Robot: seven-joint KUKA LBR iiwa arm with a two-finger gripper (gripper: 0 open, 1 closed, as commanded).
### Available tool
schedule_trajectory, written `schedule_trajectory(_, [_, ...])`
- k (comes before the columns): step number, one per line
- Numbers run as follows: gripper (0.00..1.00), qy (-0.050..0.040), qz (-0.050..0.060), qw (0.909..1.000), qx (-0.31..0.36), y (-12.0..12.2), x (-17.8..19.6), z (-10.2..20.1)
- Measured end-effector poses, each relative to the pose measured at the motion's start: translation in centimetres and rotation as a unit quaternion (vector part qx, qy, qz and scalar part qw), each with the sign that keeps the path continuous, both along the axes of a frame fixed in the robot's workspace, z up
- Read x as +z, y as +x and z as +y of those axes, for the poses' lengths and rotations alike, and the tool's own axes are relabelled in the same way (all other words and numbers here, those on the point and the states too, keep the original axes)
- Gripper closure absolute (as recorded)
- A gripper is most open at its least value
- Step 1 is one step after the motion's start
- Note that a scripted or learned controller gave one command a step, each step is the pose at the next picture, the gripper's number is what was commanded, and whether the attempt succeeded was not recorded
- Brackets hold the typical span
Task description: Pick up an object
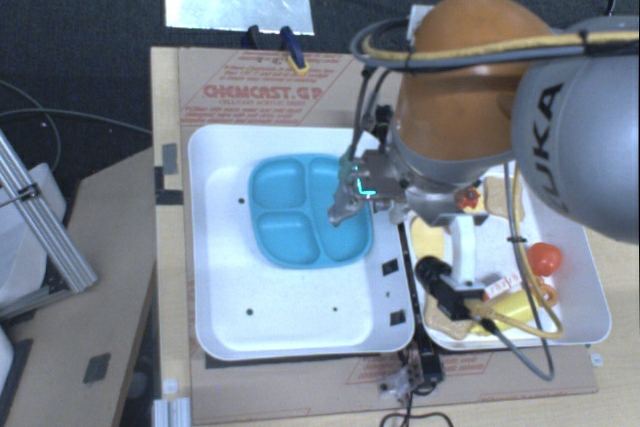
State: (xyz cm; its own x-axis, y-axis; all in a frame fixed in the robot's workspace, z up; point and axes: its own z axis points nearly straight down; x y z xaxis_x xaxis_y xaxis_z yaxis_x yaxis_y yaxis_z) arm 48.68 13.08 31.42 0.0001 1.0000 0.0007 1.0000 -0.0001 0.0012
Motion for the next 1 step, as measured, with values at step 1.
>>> schedule_trajectory(1, [0.0, -0.0008, 0.002, 1.0, 0.001, 2.22, -20.64, 1.01])
